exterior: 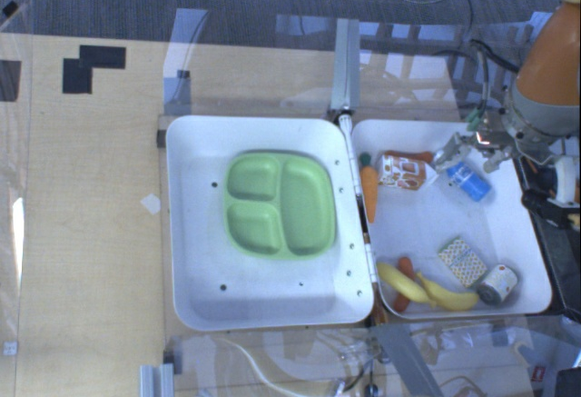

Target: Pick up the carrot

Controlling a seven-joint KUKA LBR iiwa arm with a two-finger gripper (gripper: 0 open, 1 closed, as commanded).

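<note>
Carrot (369,189) lies along left wall of right bin (536,245), snack packet (403,172) just beside it. End effector (474,150) at upper right over blue item (470,183), apparently open, nothing gripped. Bananas (427,288) near front; green plate (278,204) in left bin (195,232).

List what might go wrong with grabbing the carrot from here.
1. The carrot lies tight against the right bin's left wall, so a finger may hit the wall.
2. The gripper sits over the blue item, well away from the carrot; crossing low may knock the snack packet.
</note>
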